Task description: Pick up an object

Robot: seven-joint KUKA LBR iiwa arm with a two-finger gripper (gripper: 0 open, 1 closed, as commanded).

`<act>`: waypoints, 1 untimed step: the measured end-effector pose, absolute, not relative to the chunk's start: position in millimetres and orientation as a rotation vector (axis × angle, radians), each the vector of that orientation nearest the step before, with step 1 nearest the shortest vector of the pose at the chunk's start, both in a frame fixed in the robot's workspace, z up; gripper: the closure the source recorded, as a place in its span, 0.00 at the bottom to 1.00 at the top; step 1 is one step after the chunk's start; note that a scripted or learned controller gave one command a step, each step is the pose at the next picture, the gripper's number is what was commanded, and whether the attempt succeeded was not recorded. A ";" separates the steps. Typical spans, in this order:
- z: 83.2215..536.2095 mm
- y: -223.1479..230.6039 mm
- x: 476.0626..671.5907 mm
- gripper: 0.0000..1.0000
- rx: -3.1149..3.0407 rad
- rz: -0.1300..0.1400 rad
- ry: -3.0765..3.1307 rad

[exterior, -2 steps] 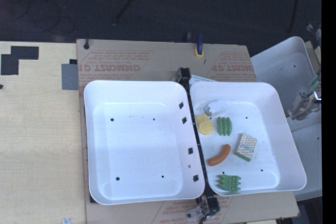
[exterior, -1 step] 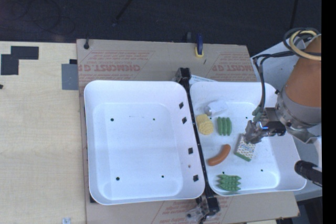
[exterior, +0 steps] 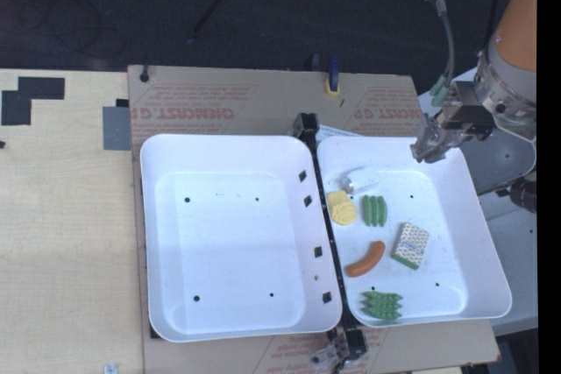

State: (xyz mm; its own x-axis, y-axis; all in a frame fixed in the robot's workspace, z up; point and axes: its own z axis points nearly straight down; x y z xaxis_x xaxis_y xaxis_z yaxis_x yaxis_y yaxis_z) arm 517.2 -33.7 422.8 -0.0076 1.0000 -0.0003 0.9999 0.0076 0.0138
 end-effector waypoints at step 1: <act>332.7 5.7 509.7 1.00 2.223 -0.012 2.231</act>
